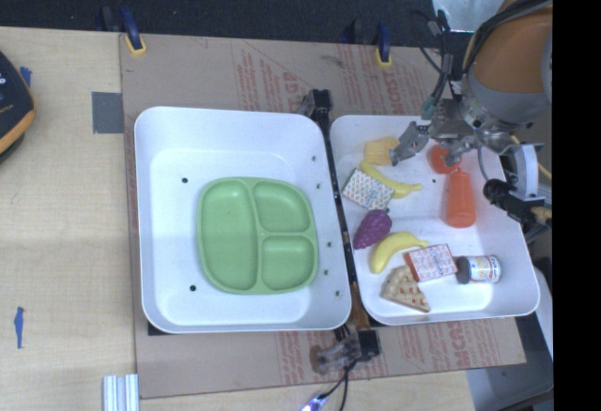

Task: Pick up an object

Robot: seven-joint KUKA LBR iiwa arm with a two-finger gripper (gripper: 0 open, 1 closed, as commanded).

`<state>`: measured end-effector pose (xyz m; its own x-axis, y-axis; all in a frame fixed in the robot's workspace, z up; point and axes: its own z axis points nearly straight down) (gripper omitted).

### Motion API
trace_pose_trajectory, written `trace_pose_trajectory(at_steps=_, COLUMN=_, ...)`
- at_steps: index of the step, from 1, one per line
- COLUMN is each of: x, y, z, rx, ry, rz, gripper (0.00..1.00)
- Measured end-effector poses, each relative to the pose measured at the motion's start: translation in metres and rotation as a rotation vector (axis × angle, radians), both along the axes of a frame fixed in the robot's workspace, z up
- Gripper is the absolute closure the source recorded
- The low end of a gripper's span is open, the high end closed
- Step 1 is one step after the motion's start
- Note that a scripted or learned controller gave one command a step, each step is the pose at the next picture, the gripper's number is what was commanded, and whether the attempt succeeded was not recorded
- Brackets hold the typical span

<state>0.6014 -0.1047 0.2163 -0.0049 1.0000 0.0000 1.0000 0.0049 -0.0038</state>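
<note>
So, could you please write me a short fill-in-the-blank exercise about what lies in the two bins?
The green divided plate lies in the ____ bin.
The plate has ____ compartments.
The purple grapes lie in the ____ bin, near the banana.
The hand hovers over the ____ bin.

Missing words: left; three; right; right

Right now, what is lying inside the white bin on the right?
Right bin: two bananas, purple grapes, orange bottle, pizza slice, small jar, red-white carton. The gripper partly covers a red item.
</note>
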Motion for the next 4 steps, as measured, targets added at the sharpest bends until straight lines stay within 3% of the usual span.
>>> trace_pose_trajectory(at_steps=1, x=0.055, y=-0.074, z=0.006, rx=-0.001, ry=-0.002, rz=-0.003, gripper=0.00)
trace_pose_trajectory(at_steps=2, x=-0.024, y=-0.107, z=-0.125, rx=-0.001, ry=0.000, rz=0.000, gripper=0.00)
trace_pose_trajectory(at_steps=3, x=0.055, y=-0.107, z=-0.124, rx=0.000, ry=-0.002, rz=-0.002, gripper=0.00)
trace_pose_trajectory(at_steps=4, x=0.055, y=-0.108, z=-0.113, rx=-0.001, ry=-0.001, rz=0.002, gripper=1.00)
